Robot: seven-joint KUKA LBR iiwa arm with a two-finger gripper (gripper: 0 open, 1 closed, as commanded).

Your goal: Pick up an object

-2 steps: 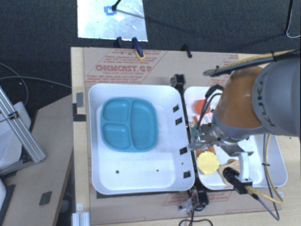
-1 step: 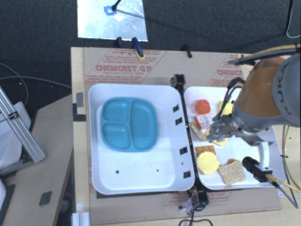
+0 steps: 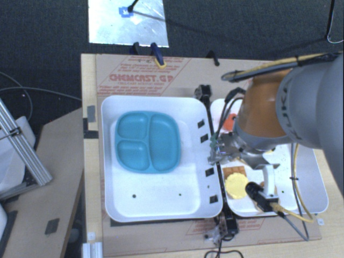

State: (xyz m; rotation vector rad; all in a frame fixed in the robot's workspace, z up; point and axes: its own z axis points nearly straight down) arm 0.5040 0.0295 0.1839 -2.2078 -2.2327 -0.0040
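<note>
Looming over the right bin (image 3: 317, 198), the arm (image 3: 290, 106) hides its fingers' state; yellow disc (image 3: 236, 185) below, blue plate (image 3: 148, 142) left.

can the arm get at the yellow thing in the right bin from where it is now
Probably yes. The yellow round object lies uncovered in the right bin, beside the tan square piece, with the arm's wrist hanging just above and nothing between them.

Arm (image 3: 285, 106) covers most of right bin (image 3: 317, 198); gripper hidden beneath wrist. Orange object (image 3: 229, 123) at bin's near-left edge partly hidden, identity unclear. Arm cut off by right picture edge.
</note>
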